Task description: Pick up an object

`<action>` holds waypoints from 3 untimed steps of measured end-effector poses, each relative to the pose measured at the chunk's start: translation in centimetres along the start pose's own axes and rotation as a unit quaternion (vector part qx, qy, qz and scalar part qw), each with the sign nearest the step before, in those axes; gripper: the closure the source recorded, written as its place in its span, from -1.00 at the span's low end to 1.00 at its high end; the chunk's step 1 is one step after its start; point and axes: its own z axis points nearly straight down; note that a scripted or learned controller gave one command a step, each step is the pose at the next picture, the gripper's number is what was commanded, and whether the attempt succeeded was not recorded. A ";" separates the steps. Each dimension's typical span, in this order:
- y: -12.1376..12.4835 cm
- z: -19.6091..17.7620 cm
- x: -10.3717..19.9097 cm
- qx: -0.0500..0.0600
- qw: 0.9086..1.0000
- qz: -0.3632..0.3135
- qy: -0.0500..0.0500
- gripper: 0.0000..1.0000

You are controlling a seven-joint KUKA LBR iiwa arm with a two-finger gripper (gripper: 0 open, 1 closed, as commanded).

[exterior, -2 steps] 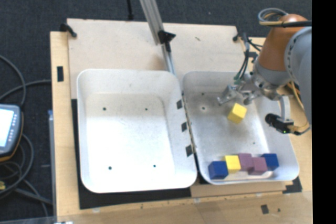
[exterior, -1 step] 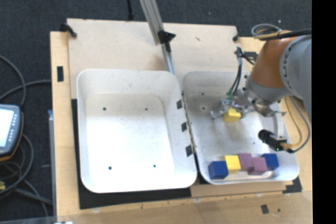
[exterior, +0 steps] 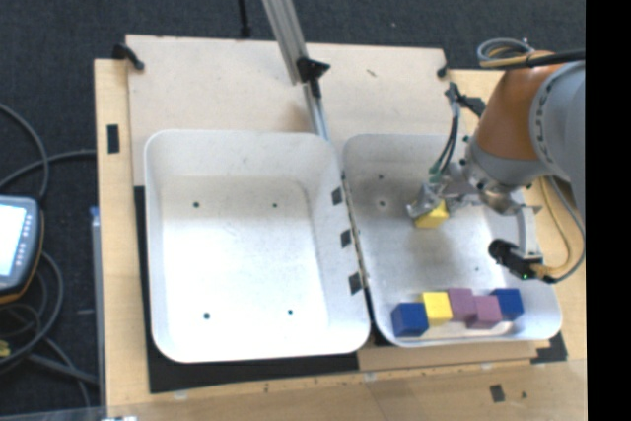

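My gripper (exterior: 428, 210) hangs over the upper middle of the right bin (exterior: 394, 145), at the end of the grey arm with its orange band (exterior: 508, 113). A small yellow block (exterior: 434, 219) shows between its grey fingertips, and the gripper is shut on it. Along the bin's near edge lies a row of other blocks: a blue one (exterior: 408, 318), a yellow one (exterior: 437, 307), a purple one (exterior: 461, 303), a magenta one (exterior: 485, 311) and another blue one (exterior: 508, 302).
The left bin (exterior: 237, 242) stands beside the right one, sharing a raised divider (exterior: 347, 222). A slanted metal pole (exterior: 281, 5) rises from the bench behind the bins. Cables and a black connector (exterior: 505, 254) hang from the wrist near the bin's right wall.
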 end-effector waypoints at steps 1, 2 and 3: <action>-0.1 -5.6 7.9 0.000 1.000 -0.009 0.002 1.00; -3.0 -9.1 15.2 0.002 1.000 -0.009 0.003 1.00; -3.4 -9.4 21.5 0.003 1.000 -0.009 0.003 1.00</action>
